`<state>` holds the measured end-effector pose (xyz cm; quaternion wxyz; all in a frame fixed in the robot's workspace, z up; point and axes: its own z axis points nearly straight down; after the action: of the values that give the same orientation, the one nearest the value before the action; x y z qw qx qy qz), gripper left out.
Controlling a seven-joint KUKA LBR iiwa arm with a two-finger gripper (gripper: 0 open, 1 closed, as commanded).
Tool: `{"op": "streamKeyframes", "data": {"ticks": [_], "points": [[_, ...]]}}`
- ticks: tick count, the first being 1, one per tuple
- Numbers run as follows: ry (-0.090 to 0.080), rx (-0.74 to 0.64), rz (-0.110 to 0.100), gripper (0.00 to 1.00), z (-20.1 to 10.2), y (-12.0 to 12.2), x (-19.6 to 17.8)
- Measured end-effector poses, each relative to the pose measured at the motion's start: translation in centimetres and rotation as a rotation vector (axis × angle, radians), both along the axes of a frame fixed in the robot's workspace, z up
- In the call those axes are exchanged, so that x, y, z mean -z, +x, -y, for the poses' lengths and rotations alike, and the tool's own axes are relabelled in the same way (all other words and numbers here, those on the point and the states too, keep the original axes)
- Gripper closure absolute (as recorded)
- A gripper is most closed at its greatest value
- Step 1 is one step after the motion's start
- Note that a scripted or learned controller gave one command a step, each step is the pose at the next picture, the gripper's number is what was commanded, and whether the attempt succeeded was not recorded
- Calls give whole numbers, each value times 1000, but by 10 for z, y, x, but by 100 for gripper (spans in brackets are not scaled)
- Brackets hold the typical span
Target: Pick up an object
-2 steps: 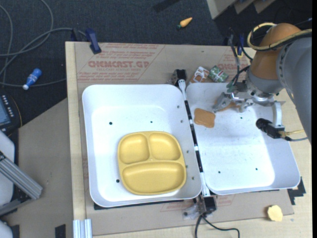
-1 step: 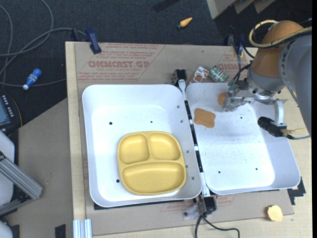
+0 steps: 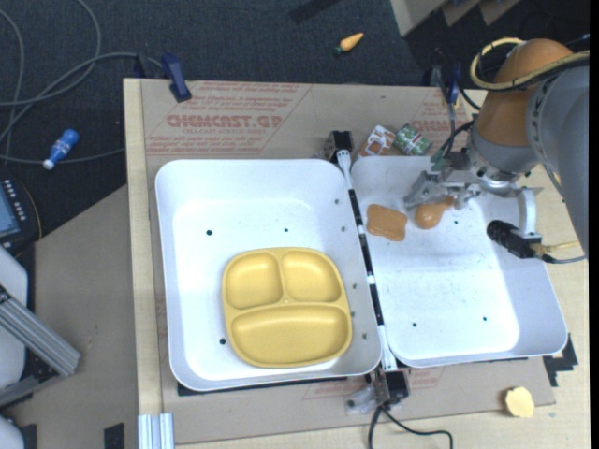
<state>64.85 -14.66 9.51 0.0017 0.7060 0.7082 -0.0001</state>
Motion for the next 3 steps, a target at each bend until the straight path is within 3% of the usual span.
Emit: {"op": "streamKeyframes", "data": {"ticks": [1,2,3], "points": [[-2,0,1,100,1,0,-12],[-2,-1,-1,0,1,0,-11],[3,4,-7,0,4,-15,12]]}}
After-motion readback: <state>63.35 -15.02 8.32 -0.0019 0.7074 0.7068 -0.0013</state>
